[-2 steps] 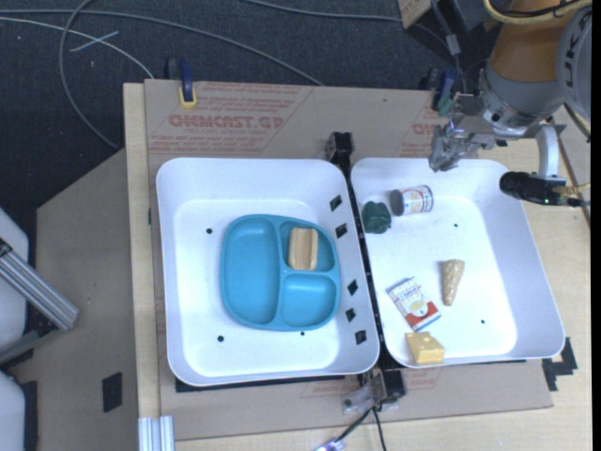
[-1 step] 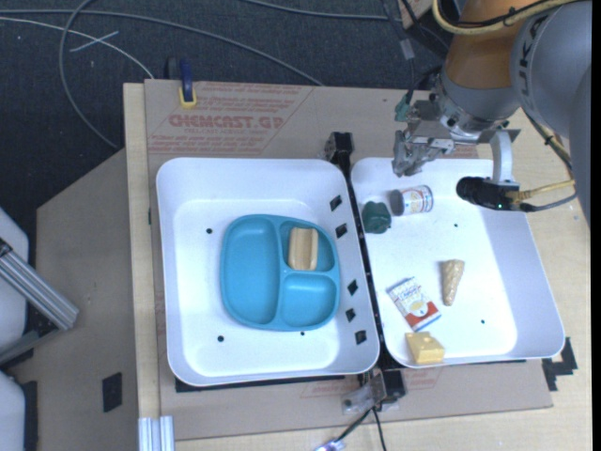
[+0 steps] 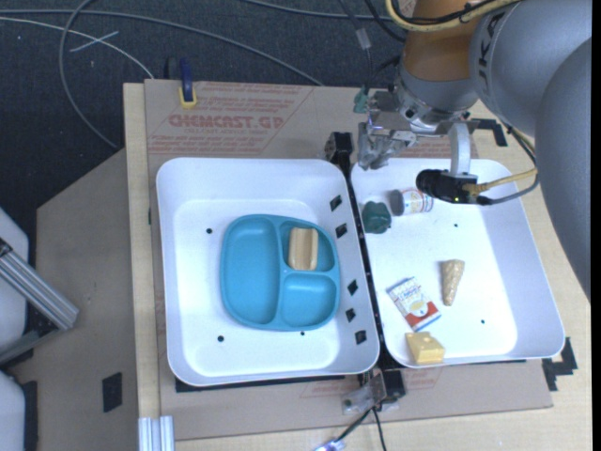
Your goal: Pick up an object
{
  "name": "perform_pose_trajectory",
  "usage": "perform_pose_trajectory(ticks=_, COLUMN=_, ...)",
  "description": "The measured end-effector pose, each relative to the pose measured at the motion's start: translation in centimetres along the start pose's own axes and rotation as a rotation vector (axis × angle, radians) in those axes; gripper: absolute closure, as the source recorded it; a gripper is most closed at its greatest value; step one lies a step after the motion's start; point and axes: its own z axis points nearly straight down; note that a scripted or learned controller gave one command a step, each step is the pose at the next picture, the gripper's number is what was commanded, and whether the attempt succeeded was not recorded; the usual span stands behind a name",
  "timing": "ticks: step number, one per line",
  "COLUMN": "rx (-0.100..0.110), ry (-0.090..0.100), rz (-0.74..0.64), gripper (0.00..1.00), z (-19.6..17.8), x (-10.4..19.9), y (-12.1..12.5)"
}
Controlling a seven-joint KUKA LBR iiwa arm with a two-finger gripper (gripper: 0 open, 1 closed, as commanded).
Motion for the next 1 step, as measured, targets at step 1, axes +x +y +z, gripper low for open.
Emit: perform_pose_trajectory(ticks=1, rx=0.005, ry=-0.001, rz=0.001, gripper=1.00, z=1.58, x=5.06, y=-0.01)
